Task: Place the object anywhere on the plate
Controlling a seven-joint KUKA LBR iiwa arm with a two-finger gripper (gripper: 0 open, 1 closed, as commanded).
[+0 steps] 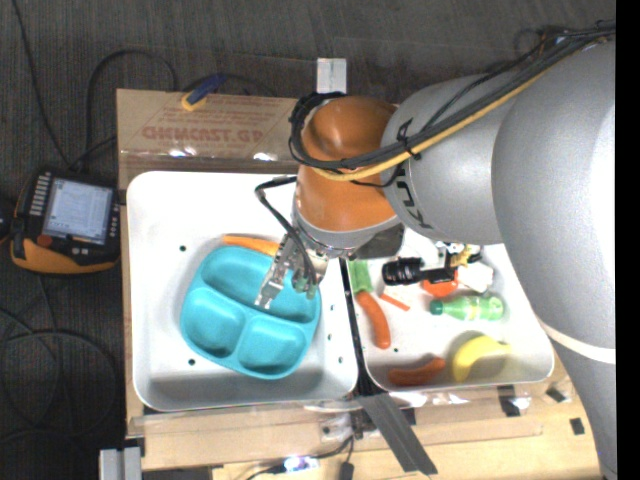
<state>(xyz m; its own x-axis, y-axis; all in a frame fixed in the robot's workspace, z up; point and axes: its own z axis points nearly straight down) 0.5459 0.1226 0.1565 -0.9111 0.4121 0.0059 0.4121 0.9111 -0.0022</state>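
Hovering over the right part of the teal plate (245, 320) in the left bin (160, 268), the gripper (288, 280) hangs above the divided compartments, and I cannot tell whether it has anything in its grasp; the only item near the plate is an orange strip (248, 241) at its far rim, touching or just behind it. If an object is let go here it could strike a divider ridge and skid off into the bin. Both bins sit on a bench over dark carpet, with a pendant (70, 218) to the left and toy food such as a green bottle (468, 309) in the right bin (530, 363).

A robotics lab, probably: teach pendant (65, 218) at nine o'clock, loose cables (60, 88) on grey carpet toward eleven.
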